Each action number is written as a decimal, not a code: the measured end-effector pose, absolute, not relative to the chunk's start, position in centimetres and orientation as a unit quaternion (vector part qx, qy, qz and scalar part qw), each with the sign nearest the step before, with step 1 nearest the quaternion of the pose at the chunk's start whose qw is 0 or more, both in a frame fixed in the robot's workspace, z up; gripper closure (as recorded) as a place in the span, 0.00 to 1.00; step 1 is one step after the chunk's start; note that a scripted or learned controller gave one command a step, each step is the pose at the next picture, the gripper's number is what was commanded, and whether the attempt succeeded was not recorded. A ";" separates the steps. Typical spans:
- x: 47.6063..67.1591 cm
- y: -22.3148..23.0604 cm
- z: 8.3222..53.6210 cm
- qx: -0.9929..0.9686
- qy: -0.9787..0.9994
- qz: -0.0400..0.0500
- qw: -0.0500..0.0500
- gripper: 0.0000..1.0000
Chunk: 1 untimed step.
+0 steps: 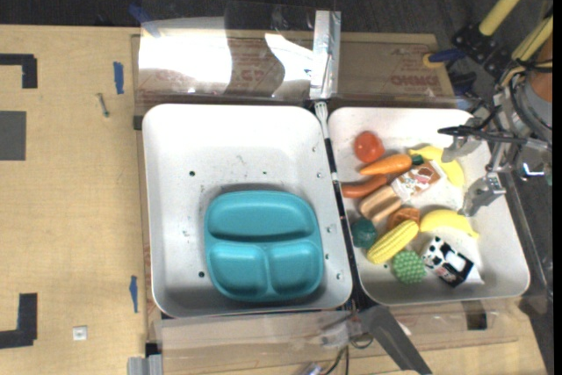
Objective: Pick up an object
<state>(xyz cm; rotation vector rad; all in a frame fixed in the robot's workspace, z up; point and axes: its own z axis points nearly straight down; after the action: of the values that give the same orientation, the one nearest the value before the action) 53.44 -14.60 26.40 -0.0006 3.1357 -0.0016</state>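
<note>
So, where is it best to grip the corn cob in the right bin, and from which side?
Probably across the middle of the corn cob, coming from above. It lies flat and slanted, with its long sides partly free, though the green ball and banana crowd its ends.

You get bright, even overhead light; strong glare whitens the clear plastic sheet [189,61] at eleven o'clock. Soft shadows pool along the left white plastic bin [167,189]'s lower rim. Focus is slightly soft throughout, darkest at twelve o'clock.
</note>
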 end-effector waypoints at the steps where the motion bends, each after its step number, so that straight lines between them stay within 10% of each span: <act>1: 51.8 -13.4 14.6 -0.037 0.999 0.001 -0.001 0.00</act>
<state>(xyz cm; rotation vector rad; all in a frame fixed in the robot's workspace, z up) 51.79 -13.44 14.62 -0.1160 3.1423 0.0034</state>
